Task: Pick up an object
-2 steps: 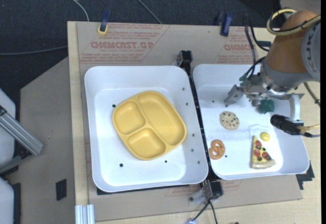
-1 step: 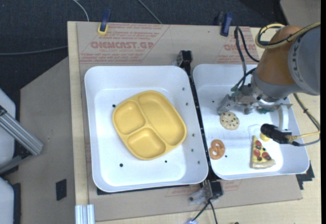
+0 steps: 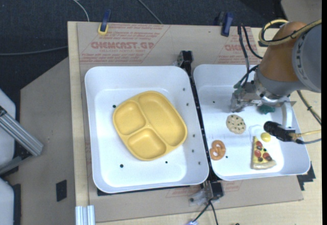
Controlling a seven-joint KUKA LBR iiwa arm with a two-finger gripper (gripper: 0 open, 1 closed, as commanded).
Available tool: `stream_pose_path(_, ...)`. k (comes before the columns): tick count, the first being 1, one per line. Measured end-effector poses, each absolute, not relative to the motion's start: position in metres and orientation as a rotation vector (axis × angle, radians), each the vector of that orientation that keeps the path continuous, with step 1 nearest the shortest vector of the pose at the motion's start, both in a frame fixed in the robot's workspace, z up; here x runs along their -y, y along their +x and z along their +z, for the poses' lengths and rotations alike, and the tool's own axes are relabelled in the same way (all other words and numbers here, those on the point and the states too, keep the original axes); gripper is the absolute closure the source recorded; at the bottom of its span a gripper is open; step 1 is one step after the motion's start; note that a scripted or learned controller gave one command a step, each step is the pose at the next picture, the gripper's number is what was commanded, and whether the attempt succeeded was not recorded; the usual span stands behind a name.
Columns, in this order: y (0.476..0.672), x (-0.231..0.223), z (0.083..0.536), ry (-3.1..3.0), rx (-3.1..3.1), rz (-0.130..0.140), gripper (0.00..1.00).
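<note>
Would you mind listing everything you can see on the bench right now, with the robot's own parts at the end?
left bin: one, white, left half of the bench
right bin: one, white, beside the left bin
divided plate: one, yellow, three compartments, middle of the left bin
cookie: one, tan with dark chips, right bin
pretzel: one, orange-brown, right bin near its front left corner
pizza slice: one, yellow with red toppings, front of the right bin
clamps: two, blue, back edge of the board
arm: one, grey with orange band, over the right bin
claw: one, grey, above the cookie
</note>
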State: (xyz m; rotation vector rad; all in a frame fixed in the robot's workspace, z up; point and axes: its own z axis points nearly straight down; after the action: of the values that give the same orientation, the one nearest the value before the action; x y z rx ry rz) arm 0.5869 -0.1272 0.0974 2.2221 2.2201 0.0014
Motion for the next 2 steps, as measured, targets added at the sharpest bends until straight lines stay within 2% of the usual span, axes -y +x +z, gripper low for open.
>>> stream_pose_path(1,0.581,0.134,0.147,2.219,-2.217,0.004,1.00)
stream_pose_path(2,0.584,0.132,0.190,2.216,-2.219,0.005,1.00)
